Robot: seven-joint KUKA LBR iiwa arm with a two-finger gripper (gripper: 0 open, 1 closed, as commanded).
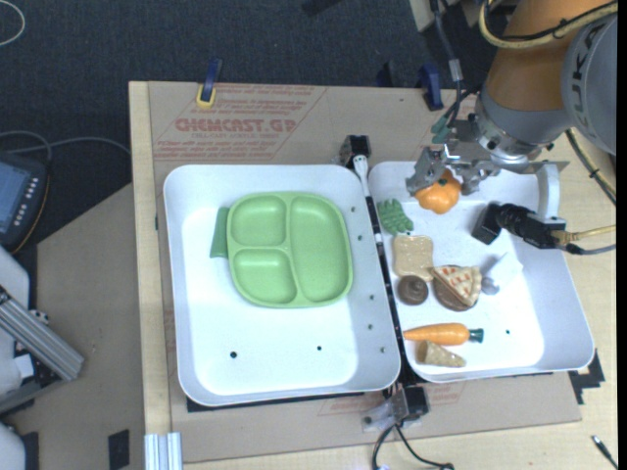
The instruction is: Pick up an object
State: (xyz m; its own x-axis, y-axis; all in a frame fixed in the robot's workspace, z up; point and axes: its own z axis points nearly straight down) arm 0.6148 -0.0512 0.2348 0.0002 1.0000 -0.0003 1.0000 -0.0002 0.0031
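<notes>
- Overhead, the grey arm (549, 57) with its orange band reaches in from the right, and its end effector (443, 176) sits over the far left part of the right bin (549, 311).
- An orange, rounded fruit-like object (438, 197) sits directly at the tip of the end effector, touching it; whether it is pinched between the fingers or only lies under them cannot be told, and how wide the end effector stands cannot be told either.
- Just left of the orange object, a small green leafy piece (396, 215) lies by the wall between the two bins.
- Nearer the camera, a tan square cracker-like piece (412, 253) lies flat, with a brown round item (413, 289) just in front of it.
- Beside the brown item, a wedge like a sandwich slice (458, 284) rests on the floor of the right bin.
- At the near edge of that bin, a toy carrot (438, 335) with a green tip lies on its side, and a small tan wedge (443, 356) lies just in front of it.
- A black part (514, 223) with a cable hangs beside the arm over the right bin.
- The left bin (196, 302) holds a green divided plate (290, 248) with three compartments, lying flat near its middle.
- Both bins rest side by side on a cardboard-covered tabletop (255, 120).
</notes>
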